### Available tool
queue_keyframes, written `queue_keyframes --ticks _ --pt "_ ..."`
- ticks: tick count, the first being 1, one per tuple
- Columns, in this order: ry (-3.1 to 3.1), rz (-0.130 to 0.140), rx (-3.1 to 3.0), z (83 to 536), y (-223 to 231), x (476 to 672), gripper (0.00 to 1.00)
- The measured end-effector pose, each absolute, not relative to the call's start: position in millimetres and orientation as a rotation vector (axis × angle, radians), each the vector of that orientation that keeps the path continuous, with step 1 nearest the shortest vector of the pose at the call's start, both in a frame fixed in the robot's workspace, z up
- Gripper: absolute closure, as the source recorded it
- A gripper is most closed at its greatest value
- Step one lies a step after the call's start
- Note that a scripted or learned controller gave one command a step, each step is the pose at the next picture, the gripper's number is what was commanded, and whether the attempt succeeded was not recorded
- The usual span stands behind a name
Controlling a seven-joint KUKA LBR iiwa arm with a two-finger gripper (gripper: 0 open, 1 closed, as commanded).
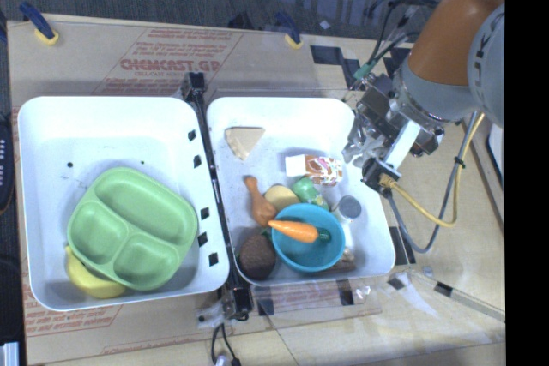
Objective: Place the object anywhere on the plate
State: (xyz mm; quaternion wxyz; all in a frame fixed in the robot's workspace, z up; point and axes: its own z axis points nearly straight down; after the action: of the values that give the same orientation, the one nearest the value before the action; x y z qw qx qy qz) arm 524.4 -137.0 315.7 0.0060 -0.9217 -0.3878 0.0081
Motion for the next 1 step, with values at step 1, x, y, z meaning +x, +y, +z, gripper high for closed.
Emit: queue_keyframes --ticks 1 --pt "-1.158 0.000 -2.921 457.8 -176.3 593.9 1.00"
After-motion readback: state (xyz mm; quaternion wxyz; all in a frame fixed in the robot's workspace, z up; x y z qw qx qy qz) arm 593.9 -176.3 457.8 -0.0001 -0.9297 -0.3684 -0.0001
